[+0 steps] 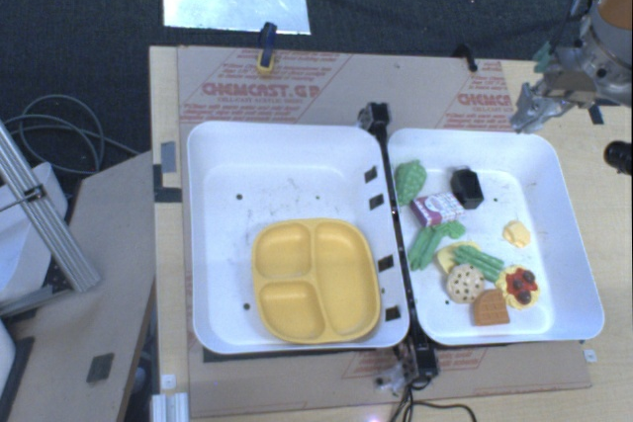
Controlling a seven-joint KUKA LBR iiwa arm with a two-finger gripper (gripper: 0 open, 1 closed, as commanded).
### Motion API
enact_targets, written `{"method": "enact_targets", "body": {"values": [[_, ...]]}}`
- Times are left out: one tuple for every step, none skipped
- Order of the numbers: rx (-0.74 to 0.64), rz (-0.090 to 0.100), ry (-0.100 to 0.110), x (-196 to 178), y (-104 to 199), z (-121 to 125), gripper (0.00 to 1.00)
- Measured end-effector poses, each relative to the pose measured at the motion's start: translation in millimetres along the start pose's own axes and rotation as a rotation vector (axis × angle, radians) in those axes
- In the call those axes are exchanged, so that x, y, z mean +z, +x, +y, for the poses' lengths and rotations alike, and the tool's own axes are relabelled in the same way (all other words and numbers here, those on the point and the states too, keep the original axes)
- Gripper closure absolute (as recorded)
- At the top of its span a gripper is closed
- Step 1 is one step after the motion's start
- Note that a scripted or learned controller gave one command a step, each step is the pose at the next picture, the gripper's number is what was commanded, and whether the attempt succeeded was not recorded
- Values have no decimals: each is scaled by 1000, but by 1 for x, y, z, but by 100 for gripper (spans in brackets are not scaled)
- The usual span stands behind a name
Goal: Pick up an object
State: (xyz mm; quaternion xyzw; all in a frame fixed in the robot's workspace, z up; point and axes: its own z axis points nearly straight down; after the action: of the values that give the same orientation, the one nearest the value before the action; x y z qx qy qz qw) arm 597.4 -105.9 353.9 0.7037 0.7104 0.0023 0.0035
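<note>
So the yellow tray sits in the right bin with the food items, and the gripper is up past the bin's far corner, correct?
Not quite. The camera view shows the yellow tray in the left bin, apart from the food items in the right bin. The gripper is indeed past that bin's far corner.

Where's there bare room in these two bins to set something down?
Left bin: bare floor above and left of the yellow tray. Right bin: a bare strip along its right wall, past the black block. Crowded from the green leaf down to the cookie.
</note>
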Motion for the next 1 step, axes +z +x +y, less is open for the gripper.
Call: {"method": "enact_targets", "body": {"values": [[-4,3,-7,-100,83,52,100]]}}
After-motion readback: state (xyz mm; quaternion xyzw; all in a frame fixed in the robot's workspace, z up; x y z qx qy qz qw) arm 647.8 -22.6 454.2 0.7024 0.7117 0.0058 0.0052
